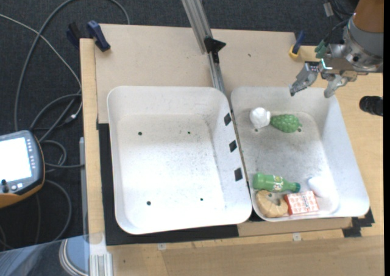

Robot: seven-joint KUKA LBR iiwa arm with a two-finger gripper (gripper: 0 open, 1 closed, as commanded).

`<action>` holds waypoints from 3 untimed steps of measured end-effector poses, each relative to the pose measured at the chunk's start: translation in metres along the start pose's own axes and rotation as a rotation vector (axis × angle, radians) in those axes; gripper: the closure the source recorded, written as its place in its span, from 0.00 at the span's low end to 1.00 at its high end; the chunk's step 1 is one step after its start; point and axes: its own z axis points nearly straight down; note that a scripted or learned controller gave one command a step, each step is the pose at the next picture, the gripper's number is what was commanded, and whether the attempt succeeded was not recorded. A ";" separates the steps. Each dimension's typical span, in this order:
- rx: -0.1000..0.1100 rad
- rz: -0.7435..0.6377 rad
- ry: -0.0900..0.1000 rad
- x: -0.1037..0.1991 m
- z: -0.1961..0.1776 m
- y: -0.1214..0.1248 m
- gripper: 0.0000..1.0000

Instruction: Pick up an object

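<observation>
The bench point(158, 49) fills most of the camera view, a pale wooden top with 2 blue clamps at its far edge, 1 at 11 o'clock point(97, 34) and 1 at 1 o'clock point(297, 42). A metal pole point(194, 7) slants down from 12 o'clock to the gap between the bins. The left bin point(122, 101) sits at 9 o'clock from the centre, its floor speckled with dark dots. The right bin point(344, 165) lies touching it at 3 o'clock. The arm point(368, 19) enters at 2 o'clock, and its gripper point(315, 89) hangs over the far rim of the right bin with its 2 fingers spread apart and nothing between them.

In the right bin, a green bumpy object point(286, 123) lies toward 12 o'clock of the bin floor, with a white lump point(260, 116) touching it on its 9 o'clock side. Toward 6 o'clock of that bin lies a green bottle point(275, 183) on its side, a tan round object point(272, 204) just below it, and a red and white box point(302, 203) beside that at 3 o'clock. A white object point(319, 186) rests near the 4 o'clock wall. A handheld screen point(18, 162) lies on the floor at 9 o'clock.
</observation>
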 end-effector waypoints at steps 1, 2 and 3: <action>-0.005 -0.001 -0.001 0.000 -0.003 0.001 0.00; 0.001 0.000 0.000 0.004 0.059 -0.003 0.00; 0.001 0.000 0.000 0.006 0.121 0.003 0.00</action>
